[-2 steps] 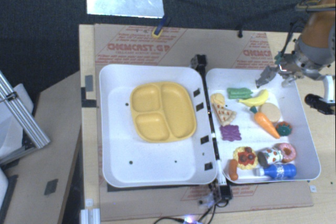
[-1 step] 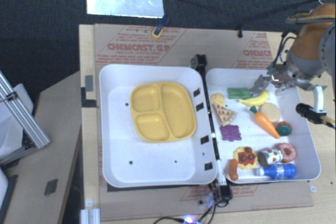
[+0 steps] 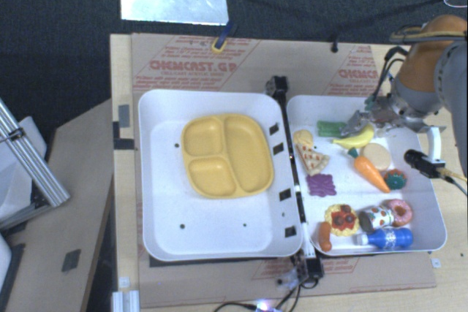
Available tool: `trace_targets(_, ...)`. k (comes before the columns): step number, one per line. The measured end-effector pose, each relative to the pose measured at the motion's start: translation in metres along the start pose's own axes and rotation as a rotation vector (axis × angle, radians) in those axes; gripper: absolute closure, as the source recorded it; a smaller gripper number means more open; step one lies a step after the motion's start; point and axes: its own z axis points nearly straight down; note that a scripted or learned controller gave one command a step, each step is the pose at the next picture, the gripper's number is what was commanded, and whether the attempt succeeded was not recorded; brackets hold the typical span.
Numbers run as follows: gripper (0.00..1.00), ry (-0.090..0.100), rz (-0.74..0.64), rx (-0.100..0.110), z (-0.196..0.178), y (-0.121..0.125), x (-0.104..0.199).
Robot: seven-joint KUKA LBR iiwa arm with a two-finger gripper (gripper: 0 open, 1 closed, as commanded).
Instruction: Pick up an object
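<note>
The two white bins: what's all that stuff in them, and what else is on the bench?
Bins: two, white, side by side.
Divided tray: one, yellow, left bin.
Banana: one, yellow, right bin, far end.
Carrot: one, orange, right bin, middle.
Pizza slice: one, yellow and red, near the divider.
Grapes: one bunch, purple, below the pizza slice.
Doughnut: one, pink, near end.
Bottle: one, blue, near edge.
Gripper: one, grey, over the banana; arm grey and orange, from the right.
</note>
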Motion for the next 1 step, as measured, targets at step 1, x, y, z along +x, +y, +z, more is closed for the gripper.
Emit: trace_targets(1, 1.00, -0.002, -0.002, -0.007, -0.0134, 0.0020, -0.0004)
